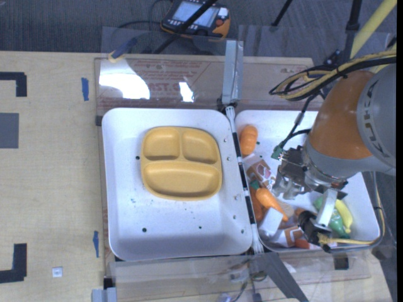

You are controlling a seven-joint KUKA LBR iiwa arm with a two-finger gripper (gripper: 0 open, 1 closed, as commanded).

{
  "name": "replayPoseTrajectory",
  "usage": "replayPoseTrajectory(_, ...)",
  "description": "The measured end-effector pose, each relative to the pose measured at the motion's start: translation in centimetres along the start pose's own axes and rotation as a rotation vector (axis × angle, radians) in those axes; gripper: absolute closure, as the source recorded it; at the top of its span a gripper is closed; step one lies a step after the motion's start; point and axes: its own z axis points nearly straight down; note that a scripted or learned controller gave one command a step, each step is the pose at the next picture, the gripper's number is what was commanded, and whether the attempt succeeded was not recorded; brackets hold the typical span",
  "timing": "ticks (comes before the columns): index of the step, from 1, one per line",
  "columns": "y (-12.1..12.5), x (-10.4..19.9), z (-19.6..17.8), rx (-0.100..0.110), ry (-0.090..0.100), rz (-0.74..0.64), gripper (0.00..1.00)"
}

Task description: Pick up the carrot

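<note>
- The carrot, a short orange piece with a tapered shape, is lying tilted in the right bin near its left wall.
- The gripper is hovering just beside it; its opening cannot be told.

No legible text or labels.

The gripper is hovering low over the right bin, just beside the carrot, while a yellow divided plate is sitting in the left bin.
</note>
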Motion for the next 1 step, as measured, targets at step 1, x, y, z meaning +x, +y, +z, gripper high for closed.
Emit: replayPoseTrajectory(1,0.8,-1.97,-0.48,-0.003,-0.001,-0.028,1.0)
